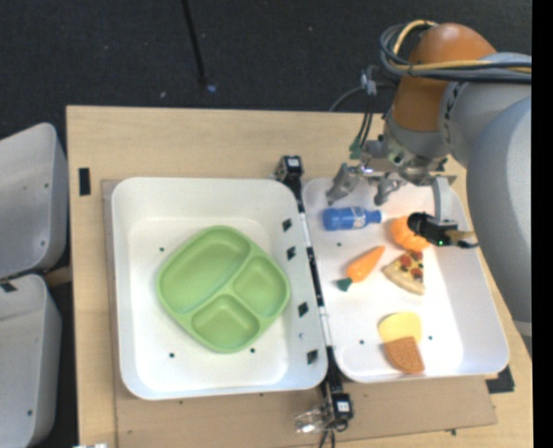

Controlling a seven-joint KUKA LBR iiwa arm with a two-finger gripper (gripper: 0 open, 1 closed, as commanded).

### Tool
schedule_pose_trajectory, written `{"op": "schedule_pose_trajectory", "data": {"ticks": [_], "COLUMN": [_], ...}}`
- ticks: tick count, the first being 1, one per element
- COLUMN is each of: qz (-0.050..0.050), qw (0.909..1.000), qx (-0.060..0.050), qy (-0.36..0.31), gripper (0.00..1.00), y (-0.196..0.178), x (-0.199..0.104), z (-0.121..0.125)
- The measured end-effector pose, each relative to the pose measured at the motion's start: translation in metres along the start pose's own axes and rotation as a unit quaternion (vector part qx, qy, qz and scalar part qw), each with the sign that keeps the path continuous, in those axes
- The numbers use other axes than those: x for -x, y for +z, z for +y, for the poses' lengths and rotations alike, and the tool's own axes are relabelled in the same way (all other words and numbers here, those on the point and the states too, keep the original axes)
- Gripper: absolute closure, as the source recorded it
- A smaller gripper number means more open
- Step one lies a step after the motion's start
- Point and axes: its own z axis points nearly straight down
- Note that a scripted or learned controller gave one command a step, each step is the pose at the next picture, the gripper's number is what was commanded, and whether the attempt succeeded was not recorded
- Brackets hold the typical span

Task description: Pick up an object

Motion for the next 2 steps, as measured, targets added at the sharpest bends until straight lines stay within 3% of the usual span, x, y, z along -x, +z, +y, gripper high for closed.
{"op": "schedule_pose_trajectory", "data": {"ticks": [1, 2], "qz": [0.000, -0.001], "qw": [1.0000, 1.0000], "qx": [0.001, 0.003], "qy": [0.000, -0.001], "gripper": [0.00, 1.00], "y": [0.053, 0.039], "x": [0.001, 0.002], "z": [0.000, 0.001]}}
